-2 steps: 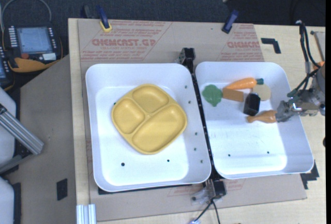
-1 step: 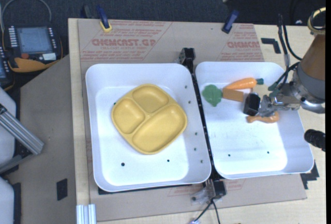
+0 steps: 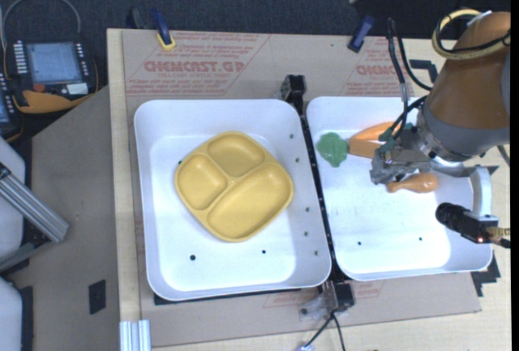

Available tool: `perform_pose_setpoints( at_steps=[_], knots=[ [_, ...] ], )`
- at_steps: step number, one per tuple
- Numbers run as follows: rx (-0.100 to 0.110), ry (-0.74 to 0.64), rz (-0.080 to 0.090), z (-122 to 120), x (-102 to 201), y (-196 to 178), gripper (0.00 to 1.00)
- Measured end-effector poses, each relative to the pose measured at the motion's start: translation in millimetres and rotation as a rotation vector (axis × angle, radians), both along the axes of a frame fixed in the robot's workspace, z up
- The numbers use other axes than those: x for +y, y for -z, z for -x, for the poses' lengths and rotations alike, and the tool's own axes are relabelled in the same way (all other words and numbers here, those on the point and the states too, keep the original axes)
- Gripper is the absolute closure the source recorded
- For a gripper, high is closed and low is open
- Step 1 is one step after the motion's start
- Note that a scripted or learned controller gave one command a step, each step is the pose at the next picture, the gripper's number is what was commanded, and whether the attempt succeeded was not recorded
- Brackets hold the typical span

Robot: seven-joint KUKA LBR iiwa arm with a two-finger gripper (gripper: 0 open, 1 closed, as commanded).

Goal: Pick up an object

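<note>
So the grey arm with the orange band [image 3: 474,74] is reaching into the right shallow white bin [image 3: 389,248], with its pincer [image 3: 395,169] hanging low right over an orange carrot-shaped toy [image 3: 413,182], and honestly I can't tell if it's open or closed from this angle. A second orange piece [image 3: 370,138] with a green leafy top [image 3: 332,147] is lying just beside it toward the bin's left wall, while a yellow three-compartment plastic plate [image 3: 234,185] is sitting in the middle of the left white bin [image 3: 162,179] on the bench [image 3: 235,57]
</note>
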State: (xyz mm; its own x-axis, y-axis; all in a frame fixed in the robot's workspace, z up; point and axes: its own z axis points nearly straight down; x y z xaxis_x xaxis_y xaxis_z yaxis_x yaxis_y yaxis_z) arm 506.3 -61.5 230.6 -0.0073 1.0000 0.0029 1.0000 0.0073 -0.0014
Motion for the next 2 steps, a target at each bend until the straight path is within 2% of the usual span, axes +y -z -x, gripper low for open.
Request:
perform_pose_setpoints(
  at_steps=[1,2],
  knots=[
    [-0.003,0.007,0.003,-5,53,-8,1.00],
    [0.002,0.001,0.001,-7,112,5,1.00]
  ],
)
